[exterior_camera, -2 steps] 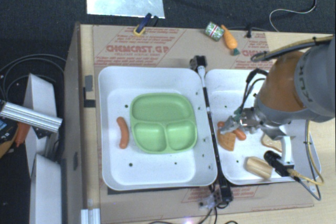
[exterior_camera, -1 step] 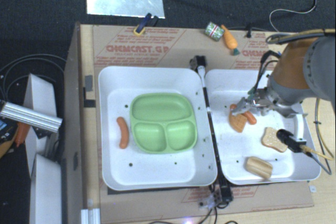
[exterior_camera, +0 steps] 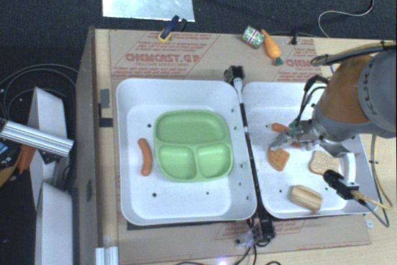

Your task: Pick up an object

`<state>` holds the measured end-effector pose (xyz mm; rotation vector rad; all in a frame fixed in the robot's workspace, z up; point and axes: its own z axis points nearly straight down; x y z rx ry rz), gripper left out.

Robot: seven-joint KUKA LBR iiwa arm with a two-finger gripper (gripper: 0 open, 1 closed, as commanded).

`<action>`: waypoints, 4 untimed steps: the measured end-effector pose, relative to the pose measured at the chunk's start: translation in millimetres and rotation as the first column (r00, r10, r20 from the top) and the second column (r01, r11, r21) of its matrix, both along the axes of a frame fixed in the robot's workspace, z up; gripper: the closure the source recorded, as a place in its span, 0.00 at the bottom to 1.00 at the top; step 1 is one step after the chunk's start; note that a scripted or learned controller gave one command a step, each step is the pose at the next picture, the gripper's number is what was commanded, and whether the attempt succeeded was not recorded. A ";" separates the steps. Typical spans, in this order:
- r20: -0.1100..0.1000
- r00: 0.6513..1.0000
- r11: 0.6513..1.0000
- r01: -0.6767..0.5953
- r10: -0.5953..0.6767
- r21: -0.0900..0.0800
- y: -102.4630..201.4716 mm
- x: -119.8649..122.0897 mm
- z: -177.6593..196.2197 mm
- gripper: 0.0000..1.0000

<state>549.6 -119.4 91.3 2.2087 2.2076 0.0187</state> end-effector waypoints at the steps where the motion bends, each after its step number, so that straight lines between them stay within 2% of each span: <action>1: -0.017 1.000 1.000 -0.004 0.004 0.003 -20.7 60.3 30.9 0.00; 2: -0.021 1.000 1.000 -0.003 0.003 0.005 -2.3 37.5 -7.3 0.00; 3: -0.019 1.000 1.000 -0.005 0.005 0.004 -2.7 38.6 3.7 1.00; 4: -0.017 1.000 1.000 -0.005 0.005 0.005 63.7 27.5 94.1 1.00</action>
